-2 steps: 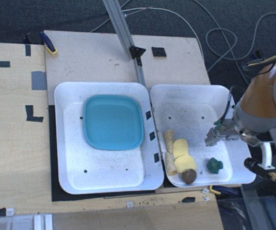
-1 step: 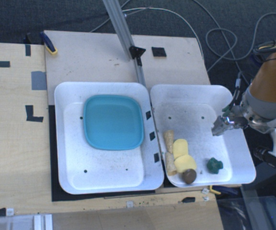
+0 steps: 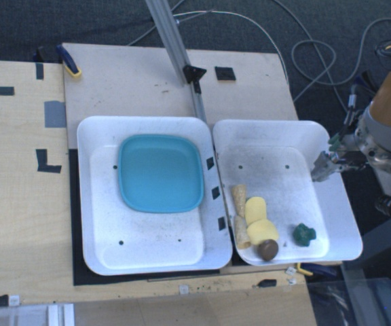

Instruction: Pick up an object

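The right bin [image 3: 277,148] holds a small group of objects near its front edge: a tan cone-like piece [image 3: 239,199], a yellow block [image 3: 255,210], a tan block [image 3: 263,231], a dark brown ball [image 3: 268,250] and a small green object [image 3: 303,233]. My gripper [image 3: 324,165] hangs at the right rim of this bin, above and to the right of the objects and apart from all of them. Nothing shows between its tips.
The left bin [image 3: 94,202] carries a blue square plate [image 3: 160,172]. A grey metal pole [image 3: 172,36] slants down to the gap between the bins. Cables [image 3: 304,53] lie on the dark floor at the back right.
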